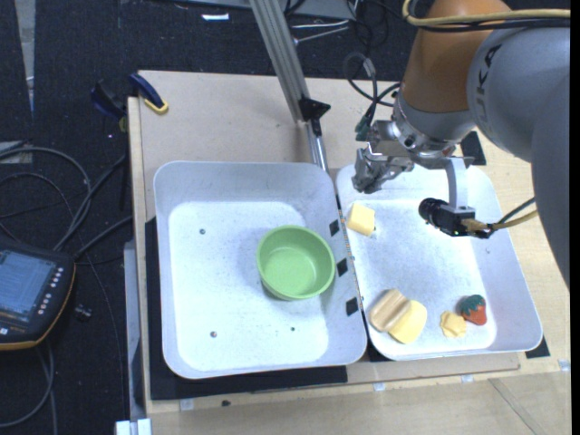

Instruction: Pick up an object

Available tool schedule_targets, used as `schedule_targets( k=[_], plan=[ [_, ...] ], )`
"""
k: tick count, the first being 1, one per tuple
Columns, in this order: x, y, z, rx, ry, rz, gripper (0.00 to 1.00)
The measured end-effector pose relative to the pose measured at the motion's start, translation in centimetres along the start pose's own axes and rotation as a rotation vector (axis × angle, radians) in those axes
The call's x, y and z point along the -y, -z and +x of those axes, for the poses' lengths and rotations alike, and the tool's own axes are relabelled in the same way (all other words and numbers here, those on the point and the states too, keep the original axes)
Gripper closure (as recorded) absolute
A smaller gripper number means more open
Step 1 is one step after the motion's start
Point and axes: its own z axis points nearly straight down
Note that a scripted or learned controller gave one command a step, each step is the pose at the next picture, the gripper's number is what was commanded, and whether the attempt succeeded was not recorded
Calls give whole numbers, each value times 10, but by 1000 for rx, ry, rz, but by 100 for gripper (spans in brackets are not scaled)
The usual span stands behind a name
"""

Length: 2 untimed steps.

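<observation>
Nearest the front of the table (227, 116), along the near edge of the right bin (512, 297), lie a pale yellow double-lobed piece (399, 315), a small yellow bit (452, 324) and a red-and-green strawberry-like toy (472, 309) just beside it. The left bin (181, 243) holds a green bowl (294, 261) sitting upright near its middle. Farther back in the right bin, a yellow block (362, 219) rests close to the bin's left wall, touching nothing. The claw (370, 181) hangs just above and behind that block, apart from it; whether it is clenched or released cannot be told. A black fitting (444, 216) hangs over the bin beside it.
</observation>
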Motion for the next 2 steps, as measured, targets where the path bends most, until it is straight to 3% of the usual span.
schedule_targets(
  k=[2],
  plan=[
    [28, -8, 94, 0, 1, 0, 100]
  ],
)
